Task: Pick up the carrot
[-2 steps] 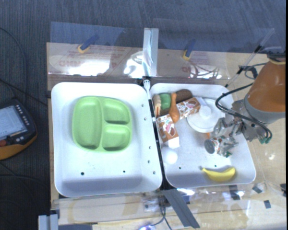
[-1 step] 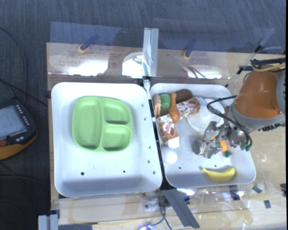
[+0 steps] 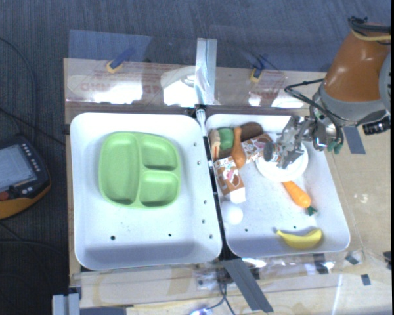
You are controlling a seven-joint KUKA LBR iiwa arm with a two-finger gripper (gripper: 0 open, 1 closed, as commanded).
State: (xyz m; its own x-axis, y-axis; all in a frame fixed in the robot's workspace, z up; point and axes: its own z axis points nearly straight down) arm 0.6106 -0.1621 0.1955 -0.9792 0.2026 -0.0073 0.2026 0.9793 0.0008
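Note:
The carrot (image 3: 297, 194), orange with a small green tip, lies on the floor of the right bin (image 3: 262, 231), pointing down-right. My gripper (image 3: 280, 153) hangs over the upper part of that bin, above a white plate (image 3: 284, 167), up and to the left of the carrot and apart from it. Its dark fingers point down-left with a gap between them, and nothing shows between them. The orange band of the arm (image 3: 358, 71) reaches in from the upper right.
A yellow banana (image 3: 300, 237) lies near the right bin's front edge. A cluster of food items and a small carton (image 3: 231, 176) crowds that bin's left side, with a white round piece (image 3: 234, 214) below. The left bin (image 3: 92, 235) holds a green divided plate (image 3: 139, 169).

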